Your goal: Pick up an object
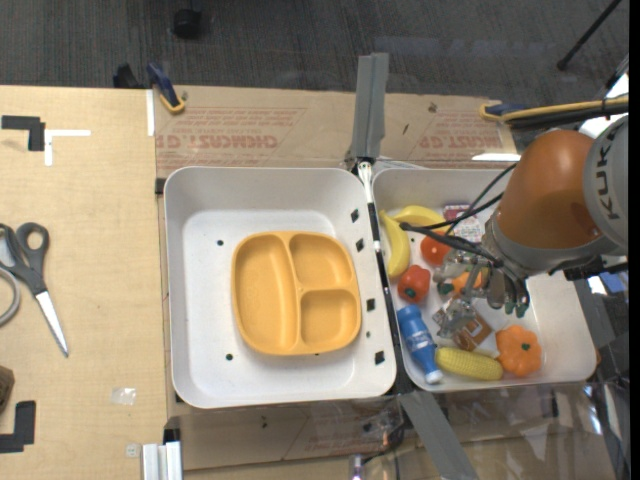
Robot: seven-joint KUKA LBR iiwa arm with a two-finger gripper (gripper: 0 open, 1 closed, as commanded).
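Here, small toy foods [463, 363] crowd the right bin [560, 368], bright yellow, orange, blue.

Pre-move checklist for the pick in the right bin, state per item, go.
1. Gripper over the right bin: ok, it sits low among the toys in the middle of the bin.
2. Something between the fingers: cannot tell, cables and clutter hide the tips.
3. Nearby targets: ok, red pepper, blue bottle, corn cob and small pumpkin all lie loose in the bin.
4. Clearance around the gripper: not ok, toys crowd it on several sides.
5. Banana against the left wall: ok, it lies away from the gripper.
6. Left bin: ok, holds the yellow divided plate, away from the arm.
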